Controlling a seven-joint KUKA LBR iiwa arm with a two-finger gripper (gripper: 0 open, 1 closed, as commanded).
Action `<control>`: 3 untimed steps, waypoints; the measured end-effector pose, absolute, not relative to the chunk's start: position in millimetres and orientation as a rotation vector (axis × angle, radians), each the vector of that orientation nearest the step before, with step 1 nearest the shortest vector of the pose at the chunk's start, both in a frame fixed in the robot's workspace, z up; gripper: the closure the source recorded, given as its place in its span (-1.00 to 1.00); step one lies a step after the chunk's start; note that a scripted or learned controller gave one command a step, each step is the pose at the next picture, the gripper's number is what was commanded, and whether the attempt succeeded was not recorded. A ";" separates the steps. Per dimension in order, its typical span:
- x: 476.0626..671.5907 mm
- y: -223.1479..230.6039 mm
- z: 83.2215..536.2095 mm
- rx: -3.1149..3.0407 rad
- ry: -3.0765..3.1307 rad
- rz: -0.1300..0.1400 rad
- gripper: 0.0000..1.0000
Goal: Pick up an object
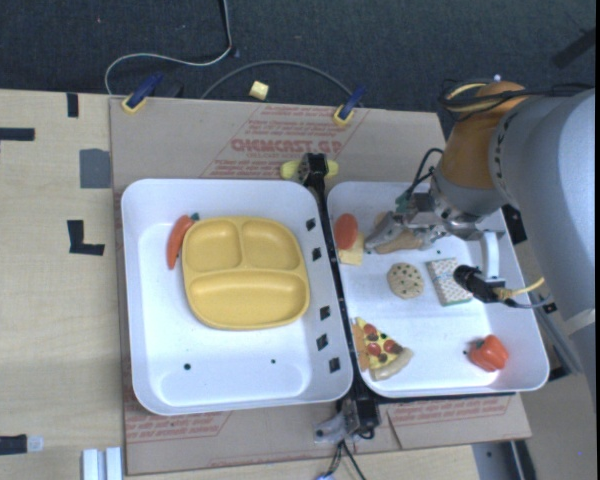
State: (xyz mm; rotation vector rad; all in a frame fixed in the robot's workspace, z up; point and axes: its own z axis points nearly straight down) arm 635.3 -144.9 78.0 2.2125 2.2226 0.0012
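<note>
Several toys lie in the right bin (520, 380): nearest the front edge a pizza slice (380, 349) by the divider and a red-orange piece (490, 353) in the front right corner, then mid-bin a cookie (405, 280) beside a speckled square (446, 279). Farther back, the tool (392, 235) hangs low by a yellow wedge (351, 256) and a red piece (346, 230) at the divider; whether it is wide or narrow I cannot tell. A clean pick probably means centring over one toy, perhaps the cookie, clear of its neighbours, before closing.

A pale wooden bench (40, 298) with black marks meets dark carpet (380, 18) crossed by a cable (220, 13).
</note>
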 end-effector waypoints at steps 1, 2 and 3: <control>667.8 -93.6 84.8 2.213 2.226 -0.007 -1.00; 668.3 -122.9 84.8 2.221 2.220 -0.002 -1.00; 643.0 -111.1 85.4 2.220 2.218 -0.004 -1.00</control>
